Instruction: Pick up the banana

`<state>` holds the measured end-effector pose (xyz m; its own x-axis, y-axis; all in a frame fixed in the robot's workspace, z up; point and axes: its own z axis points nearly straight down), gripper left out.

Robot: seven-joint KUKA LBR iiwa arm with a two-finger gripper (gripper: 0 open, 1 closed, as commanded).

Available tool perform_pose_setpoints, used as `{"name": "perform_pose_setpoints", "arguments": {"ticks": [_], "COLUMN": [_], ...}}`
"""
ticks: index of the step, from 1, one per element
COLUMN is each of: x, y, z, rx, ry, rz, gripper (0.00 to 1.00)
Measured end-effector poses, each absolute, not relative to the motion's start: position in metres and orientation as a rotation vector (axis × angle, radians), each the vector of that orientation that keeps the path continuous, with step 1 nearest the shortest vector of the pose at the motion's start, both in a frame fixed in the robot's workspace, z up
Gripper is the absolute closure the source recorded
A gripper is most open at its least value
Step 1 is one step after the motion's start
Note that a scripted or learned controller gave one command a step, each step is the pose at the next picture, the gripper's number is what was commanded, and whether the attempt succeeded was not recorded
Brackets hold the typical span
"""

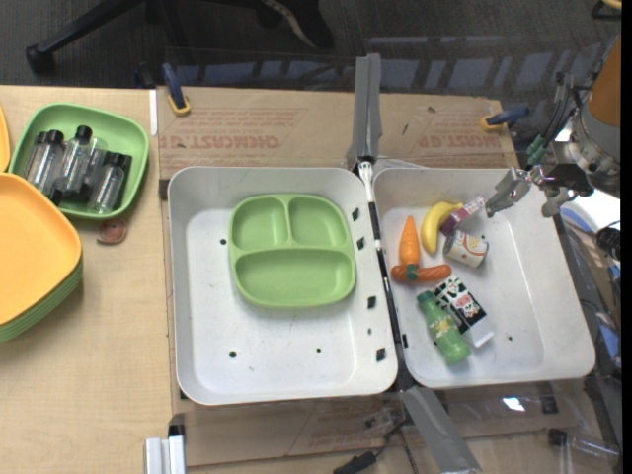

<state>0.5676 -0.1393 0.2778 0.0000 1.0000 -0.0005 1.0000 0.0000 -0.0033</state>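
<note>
The bench (89, 383) carries two shallow white bins side by side: the left bin (197, 344) holds one green divided tray (292, 250), and the right bin (553, 334) holds the clutter. To the left of the bins sit a stack of orange plates (35, 255) and one green dish (84, 156) of small dark-capped bottles, about five, though they overlap too much for a sure count. The arm (597, 117) comes in from the right, and its pincer (506, 194) hangs over the far right part of the right bin, seemingly above the things rather than among them; whether its tips are apart or together I cannot tell at this size, and nothing shows between them. The one banana (435, 223) lies in the far left part of the right bin, to the left of the pincer and slightly nearer, so the coming move is judged to be a short shift left and down. Its long axis runs roughly far-to-near with a slight curve, so a grip across its narrow width looks the sounder choice. It is crowded: one carrot (409, 240) stands just to its left, a second orange piece (421, 274) lies across just near of it, a small white carton (467, 249) sits just to its right, touching or almost, one black-and-white packet (460, 300) lies nearer, and one green bottle (443, 332) nearest of all.
</note>
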Motion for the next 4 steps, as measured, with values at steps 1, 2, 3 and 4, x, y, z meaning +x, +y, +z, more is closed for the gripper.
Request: {"name": "perform_pose_setpoints", "arguments": {"ticks": [1,2,3,4], "x": [0.646,0.646,0.642,0.642], "y": [-0.18,-0.18,-0.215,-0.152], "z": [0.219,0.227,0.241,0.091], "rx": [-2.331,-2.329,-2.236,-2.502], "ry": [-2.105,-2.11,-2.21,-1.896], "rz": [0.004,0.006,0.002,0.005], "gripper": [0.0,1.0,1.0,1.0]}}
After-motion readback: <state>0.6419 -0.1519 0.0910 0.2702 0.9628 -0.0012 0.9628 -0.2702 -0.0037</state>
